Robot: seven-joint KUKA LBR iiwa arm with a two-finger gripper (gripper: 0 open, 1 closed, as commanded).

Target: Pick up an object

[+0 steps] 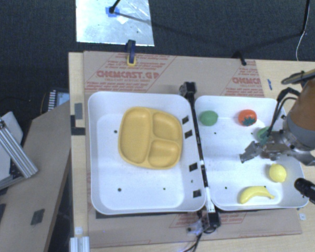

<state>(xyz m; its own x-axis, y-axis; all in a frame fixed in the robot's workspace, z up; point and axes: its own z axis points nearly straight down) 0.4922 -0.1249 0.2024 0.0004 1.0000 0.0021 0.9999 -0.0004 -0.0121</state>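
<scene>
In right bin [226, 140], curved banana [255, 194].

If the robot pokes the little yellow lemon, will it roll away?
Probably a bit. The lemon looks rounded and lies loose on the right bin's flat floor, so a nudge could roll it. Its smooth, shiny skin may slip too.

Even overhead light on my feed, no hard shadows. Both white bins [147, 101] near blown out, esp. left of the gripper [248, 155]. Foil sheet [114, 14] far up-left throws glare. Pic soft, low-res throughout; gripper itself slightly smeared.
</scene>
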